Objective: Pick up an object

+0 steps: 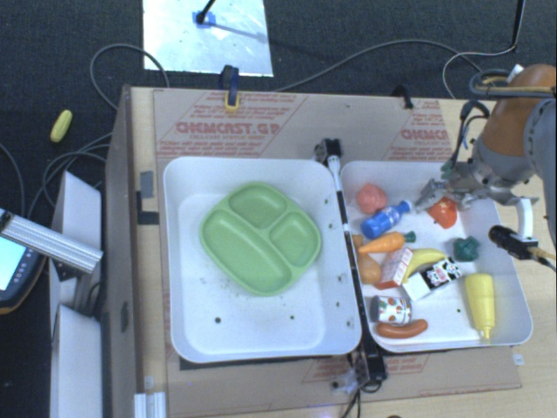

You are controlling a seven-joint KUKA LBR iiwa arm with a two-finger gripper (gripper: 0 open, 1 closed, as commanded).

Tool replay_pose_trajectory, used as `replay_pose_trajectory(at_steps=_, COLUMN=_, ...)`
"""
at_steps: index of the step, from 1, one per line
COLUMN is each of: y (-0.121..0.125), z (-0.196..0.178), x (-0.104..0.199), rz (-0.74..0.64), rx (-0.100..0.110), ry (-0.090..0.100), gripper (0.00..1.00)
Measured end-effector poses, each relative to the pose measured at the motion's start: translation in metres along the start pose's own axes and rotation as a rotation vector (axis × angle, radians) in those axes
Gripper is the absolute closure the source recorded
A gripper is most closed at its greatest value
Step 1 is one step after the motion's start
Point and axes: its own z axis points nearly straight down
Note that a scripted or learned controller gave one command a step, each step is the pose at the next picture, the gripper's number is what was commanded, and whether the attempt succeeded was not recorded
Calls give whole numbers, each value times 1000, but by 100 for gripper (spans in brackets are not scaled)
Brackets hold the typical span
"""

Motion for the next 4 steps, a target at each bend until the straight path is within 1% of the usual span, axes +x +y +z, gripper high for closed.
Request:
replay_pose_trajectory(at_steps=1, y=21, z=-35, x=-1, rz=4, rx=-1, ry=1, gripper=0)
replay_pose_trajectory(at_steps=2, y=6, z=10, x=0, rz=8, rx=4, ry=2, gripper=0)
replay_pose_trajectory(at_steps=3, y=7, z=0, x=0, rz=5, rx=2, ry=0, gripper=100)
replay_pose_trajectory(at_steps=4, y=21, z=3, x=11, rz=5, rx=3, ry=2, gripper=100)
